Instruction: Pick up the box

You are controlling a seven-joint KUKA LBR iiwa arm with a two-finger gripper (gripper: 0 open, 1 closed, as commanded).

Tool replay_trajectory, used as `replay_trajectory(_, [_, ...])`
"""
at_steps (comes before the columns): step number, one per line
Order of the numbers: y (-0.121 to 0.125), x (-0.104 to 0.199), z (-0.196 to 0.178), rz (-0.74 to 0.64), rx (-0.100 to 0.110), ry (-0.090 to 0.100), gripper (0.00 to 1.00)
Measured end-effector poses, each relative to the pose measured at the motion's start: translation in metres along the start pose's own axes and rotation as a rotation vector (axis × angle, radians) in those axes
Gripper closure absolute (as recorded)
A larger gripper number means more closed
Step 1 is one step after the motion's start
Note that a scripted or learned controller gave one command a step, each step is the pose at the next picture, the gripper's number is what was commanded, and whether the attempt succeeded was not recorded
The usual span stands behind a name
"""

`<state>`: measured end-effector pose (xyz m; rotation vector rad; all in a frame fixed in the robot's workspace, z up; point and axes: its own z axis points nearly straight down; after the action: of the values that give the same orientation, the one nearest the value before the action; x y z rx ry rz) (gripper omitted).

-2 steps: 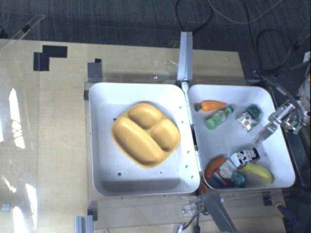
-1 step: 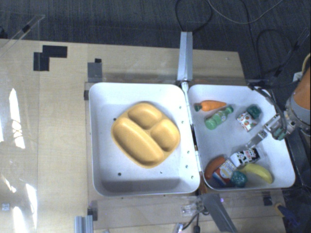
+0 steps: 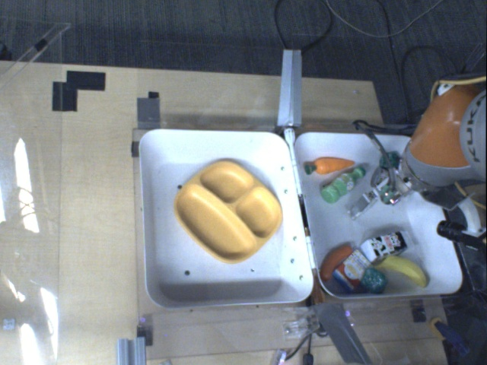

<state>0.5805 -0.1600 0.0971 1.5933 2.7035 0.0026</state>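
A pale wooden surface (image 3: 91, 204) is seen at far left, carrying two white bins side by side. The left bin (image 3: 160, 280) holds a yellow three-part dish (image 3: 228, 210) lying near its middle.

In the right bin (image 3: 426, 226), a carrot (image 3: 331, 166) and a green bottle (image 3: 341, 185) lie touching near the back-left corner. At the front, a cluster is packed close: a red-brown round item (image 3: 333, 259), a small box (image 3: 351, 268) with red, white and blue print, a teal lump (image 3: 374, 280), a white carton with black patches (image 3: 383, 244) and a banana (image 3: 405, 271). The small box is judged to be the task's thing; it lies at the bin's front-left, wedged between the round item and the teal lump, with the carton just behind.

Risk, as judged: with neighbours touching the box on several sides, a descent could land on the round item or the carton, or a neighbour could be caught instead. The bin's front wall is near, so a collision there is possible. The carton could also be mistaken for the target.

The gripper (image 3: 380, 190) hangs over the bin's middle back, near the bottle and well apart from the box. Whether it is apart or together cannot be told; nothing is seen held. The arm (image 3: 449, 139) enters from the right, its orange band above the wrist.
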Motion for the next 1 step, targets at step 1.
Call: replay_trajectory(1, [0.0224, 0.0023, -0.0386, 0.127, -0.002, -0.003, 0.00])
